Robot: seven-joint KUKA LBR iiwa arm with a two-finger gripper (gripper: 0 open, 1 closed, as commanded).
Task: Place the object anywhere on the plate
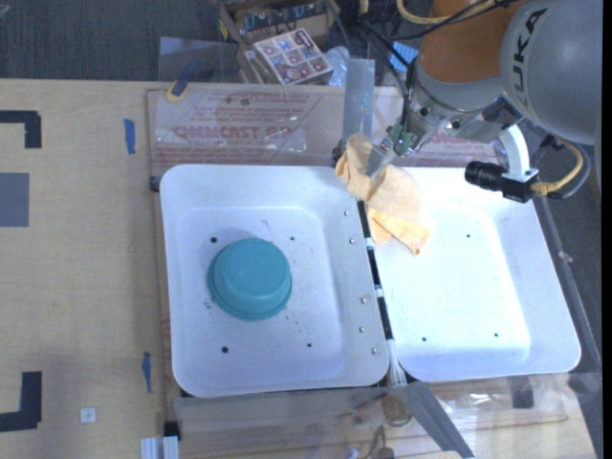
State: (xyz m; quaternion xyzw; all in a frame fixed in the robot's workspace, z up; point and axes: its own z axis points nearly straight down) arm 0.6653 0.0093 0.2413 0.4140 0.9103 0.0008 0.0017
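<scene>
- Though nearest of the task's things, a small target to hit: one teal plate (251,277), round, left of centre on the floor of the left bin (191,352). Likely miss if released early, with the load landing on bare white floor beside it.
- Two white bins in all, left one and right bin (497,333), touching along a middle seam (375,275). Possible snag there, with trailing fabric catching on the raised rims during the crossing.
- Farther back, one yellow cloth (394,204), crumpled, draped across the far end of that seam and mostly over the right bin, well apart from the plate.
- Just above it, one gripper (387,153), closed narrow on the cloth's upper fold, or so it seems; too bunched there to judge how deep the pinch goes.
- Main hazard: a shallow pinch slipping on the lift or mid-carry, dropping the cloth short of the plate.
- Second hazard: limp fabric landing half on, half off, then sliding down off the plate under its own hanging weight.
- Farthest away, beyond the bins: one clear printed sheet (239,122) lying flat and one cardboard box (277,27) of oddments, both out of the path.
</scene>
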